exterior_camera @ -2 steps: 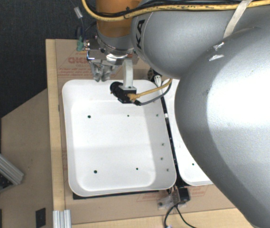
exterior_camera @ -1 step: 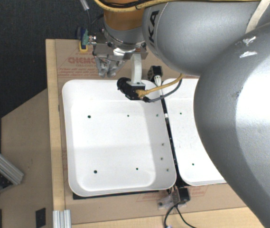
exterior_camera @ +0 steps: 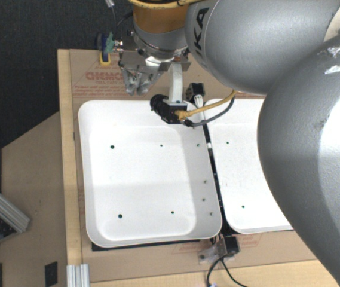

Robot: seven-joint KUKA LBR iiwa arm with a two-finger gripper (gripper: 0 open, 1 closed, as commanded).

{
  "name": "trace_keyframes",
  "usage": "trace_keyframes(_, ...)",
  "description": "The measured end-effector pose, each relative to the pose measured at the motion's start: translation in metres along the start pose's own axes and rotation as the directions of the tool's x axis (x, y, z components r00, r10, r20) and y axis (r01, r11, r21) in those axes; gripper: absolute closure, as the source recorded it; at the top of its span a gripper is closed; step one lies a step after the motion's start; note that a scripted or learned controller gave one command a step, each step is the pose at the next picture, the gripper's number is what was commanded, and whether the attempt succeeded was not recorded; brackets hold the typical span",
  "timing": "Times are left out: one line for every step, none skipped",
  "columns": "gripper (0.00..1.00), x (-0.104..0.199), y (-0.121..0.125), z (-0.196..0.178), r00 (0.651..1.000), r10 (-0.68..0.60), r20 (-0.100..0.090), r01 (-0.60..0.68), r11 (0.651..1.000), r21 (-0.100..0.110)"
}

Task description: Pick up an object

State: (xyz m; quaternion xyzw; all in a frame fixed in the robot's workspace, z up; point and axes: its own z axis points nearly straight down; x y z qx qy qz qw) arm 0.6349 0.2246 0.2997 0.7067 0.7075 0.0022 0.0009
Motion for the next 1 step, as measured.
trace_keyframes(1.0, -0.0194, -0.014, -0.0248, 1.0, 0.002, 0.001, -0.002, 1.0, 0.001)
